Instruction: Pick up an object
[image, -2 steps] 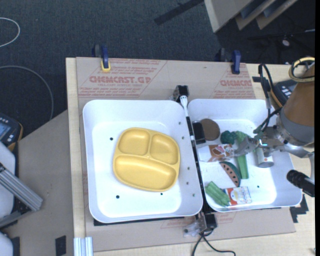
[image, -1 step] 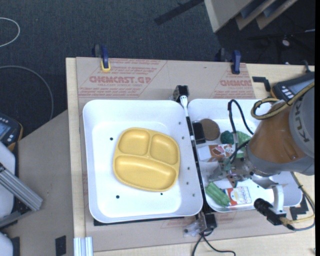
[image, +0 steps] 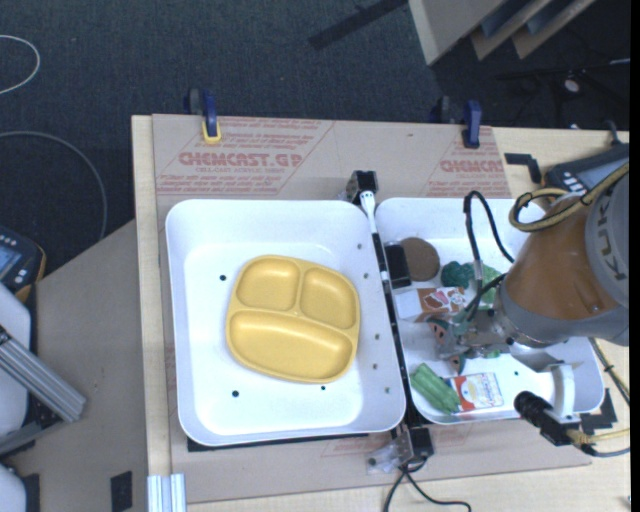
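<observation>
The right bin holds several small objects: a brown round piece, a dark green lump, a red and white packet, a light green piece and a white carton with red print. My gripper reaches down into the middle of this bin, between the red and white packet and the white carton. Its fingertips are hidden among the objects. The grey and orange arm covers the bin's right half.
The left bin holds a yellow divided plate. A black clip sits on the divider between the bins. Cables loop over the right bin's far side. Blue clamps hold the bench board at the back.
</observation>
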